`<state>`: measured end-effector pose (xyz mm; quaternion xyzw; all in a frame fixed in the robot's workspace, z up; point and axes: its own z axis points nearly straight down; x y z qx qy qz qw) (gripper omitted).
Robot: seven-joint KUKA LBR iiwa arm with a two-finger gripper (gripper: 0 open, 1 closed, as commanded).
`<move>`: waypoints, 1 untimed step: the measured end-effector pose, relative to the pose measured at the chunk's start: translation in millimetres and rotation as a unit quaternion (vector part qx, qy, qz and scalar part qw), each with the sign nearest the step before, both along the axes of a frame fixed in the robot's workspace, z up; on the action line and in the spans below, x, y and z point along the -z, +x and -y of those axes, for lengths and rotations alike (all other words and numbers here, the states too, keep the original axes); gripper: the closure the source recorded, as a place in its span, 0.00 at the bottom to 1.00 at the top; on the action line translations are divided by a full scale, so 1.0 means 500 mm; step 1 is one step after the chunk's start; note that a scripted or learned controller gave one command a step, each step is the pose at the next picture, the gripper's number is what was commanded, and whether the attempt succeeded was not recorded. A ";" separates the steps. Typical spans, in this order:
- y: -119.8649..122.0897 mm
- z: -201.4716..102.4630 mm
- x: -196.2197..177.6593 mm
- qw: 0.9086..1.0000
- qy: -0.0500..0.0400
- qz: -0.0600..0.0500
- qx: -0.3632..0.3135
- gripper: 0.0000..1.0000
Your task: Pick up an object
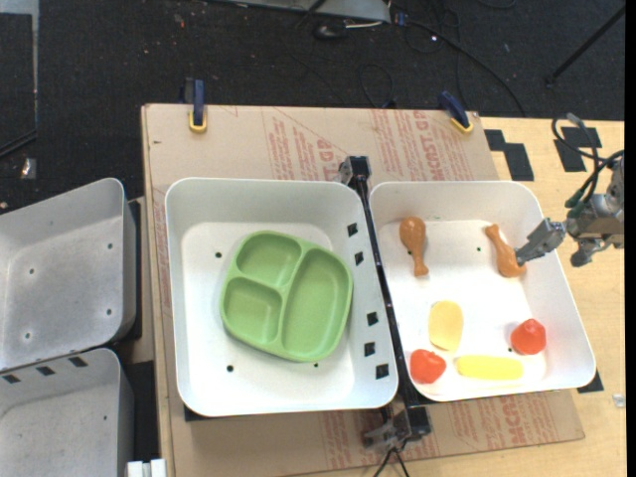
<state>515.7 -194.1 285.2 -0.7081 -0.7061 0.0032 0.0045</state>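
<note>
The right bin (556, 296) holds two brown drumsticks (415, 244) (503, 250), a yellow oval piece (446, 324), a long yellow piece (488, 367) and two red fruits (427, 366) (529, 337). My gripper (556, 248) hangs over the right bin's far right rim, just right of the second drumstick. Its fingers are spread open with nothing between them. One grey finger (540, 239) points toward that drumstick's thick end without touching it.
A green three-compartment plate (288, 294) lies in the left bin (199, 366). A black divider with clamps (373, 286) separates the two bins. White trays (60, 266) sit off the bench at the left. Cables run behind the bench.
</note>
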 end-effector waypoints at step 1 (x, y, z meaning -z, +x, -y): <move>0.004 -0.002 -0.012 1.000 -0.001 0.005 -0.002 0.00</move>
